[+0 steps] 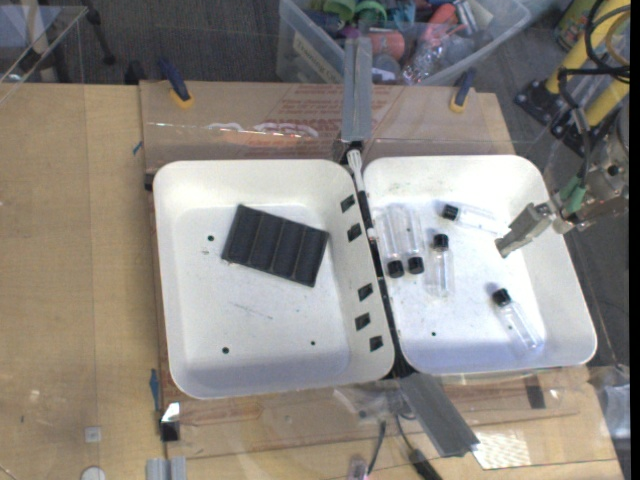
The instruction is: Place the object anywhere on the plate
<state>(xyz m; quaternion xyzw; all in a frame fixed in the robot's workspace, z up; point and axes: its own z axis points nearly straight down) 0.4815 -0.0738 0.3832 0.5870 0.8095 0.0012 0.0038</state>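
One claw over the right bin's right edge; you cannot tell its state, and nothing visible is pinched. Several capped clear vials lie loose mid-bin for picking. Dark ribbed plate: left bin, upper middle.

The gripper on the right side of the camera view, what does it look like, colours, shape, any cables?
The gripper looks pale grey-beige, a blunt, boxy, tapering piece. Behind it sits a light grey metal wrist block with a small green part on it. Farther back, yellow and black cables loop near the arm. The picture is too blurred to make out any markings.
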